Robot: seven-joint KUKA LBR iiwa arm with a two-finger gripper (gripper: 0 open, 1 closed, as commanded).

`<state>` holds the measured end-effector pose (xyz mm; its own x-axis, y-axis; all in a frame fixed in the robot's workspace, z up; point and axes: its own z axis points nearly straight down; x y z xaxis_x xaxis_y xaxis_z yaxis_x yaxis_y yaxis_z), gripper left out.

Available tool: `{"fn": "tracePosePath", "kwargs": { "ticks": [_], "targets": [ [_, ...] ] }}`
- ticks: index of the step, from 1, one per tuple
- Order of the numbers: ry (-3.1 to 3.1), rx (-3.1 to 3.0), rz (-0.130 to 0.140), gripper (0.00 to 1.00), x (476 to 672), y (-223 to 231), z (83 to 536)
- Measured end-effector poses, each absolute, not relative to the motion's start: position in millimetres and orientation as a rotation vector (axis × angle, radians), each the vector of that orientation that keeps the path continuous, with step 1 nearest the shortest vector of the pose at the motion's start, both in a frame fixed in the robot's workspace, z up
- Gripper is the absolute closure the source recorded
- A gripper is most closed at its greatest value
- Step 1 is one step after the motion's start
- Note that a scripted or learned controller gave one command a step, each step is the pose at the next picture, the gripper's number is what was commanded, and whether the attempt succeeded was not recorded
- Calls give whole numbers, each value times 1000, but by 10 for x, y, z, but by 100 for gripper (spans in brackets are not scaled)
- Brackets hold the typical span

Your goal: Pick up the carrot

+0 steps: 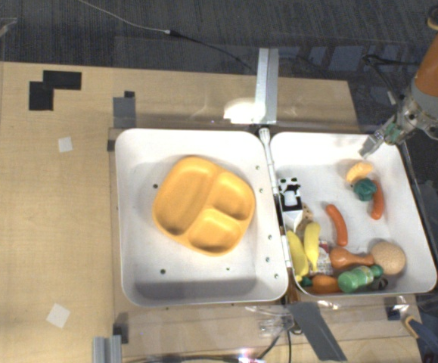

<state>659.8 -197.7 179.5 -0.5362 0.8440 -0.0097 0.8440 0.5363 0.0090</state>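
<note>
One grey arm with an orange band reaches in from the right, its gripper point(373, 145) angled down over the right bin's point(309, 153) far edge; whether it is open or closed cannot be told. The carrot point(377, 200) lies near that bin's right wall, below the gripper.

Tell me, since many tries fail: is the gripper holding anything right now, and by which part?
Nothing is held. The gripper hangs over the right bin's upper right corner with nothing in it; the carrot lies apart in that bin, below it.
</note>
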Motion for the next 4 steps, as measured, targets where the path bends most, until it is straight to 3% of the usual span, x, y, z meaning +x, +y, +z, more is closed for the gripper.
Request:
{"fn": "tracePosePath", "kwargs": {
  "ticks": [1,2,3,4],
  "targets": [
    [2746,1508,3,0,6588,-1972,1770],
    [2808,1428,-6,0,6684,-2083,932],
    [2789,1409,-4,100,6732,-2086,1069],
    [2664,1655,5,100,6221,-1741,991]
  ]
}}
